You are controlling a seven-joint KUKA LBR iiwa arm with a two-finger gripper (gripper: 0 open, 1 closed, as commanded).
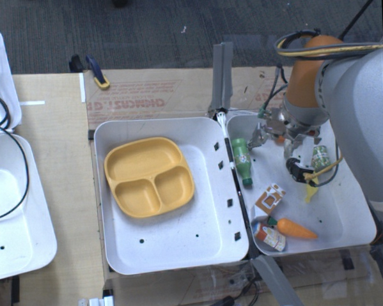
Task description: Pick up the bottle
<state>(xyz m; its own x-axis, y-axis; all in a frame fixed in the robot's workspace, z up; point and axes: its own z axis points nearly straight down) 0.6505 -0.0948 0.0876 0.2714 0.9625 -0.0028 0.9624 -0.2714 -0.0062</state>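
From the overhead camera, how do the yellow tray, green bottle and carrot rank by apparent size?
1. Yellow tray, by far the largest.
2. Green bottle.
3. Carrot, a bit shorter than the bottle, though the two look close.

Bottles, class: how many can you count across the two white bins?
2. A green plastic bottle lies along the right bin's left wall; a smaller greenish bottle sits beneath the grey arm, partly covered. Others may be hidden.
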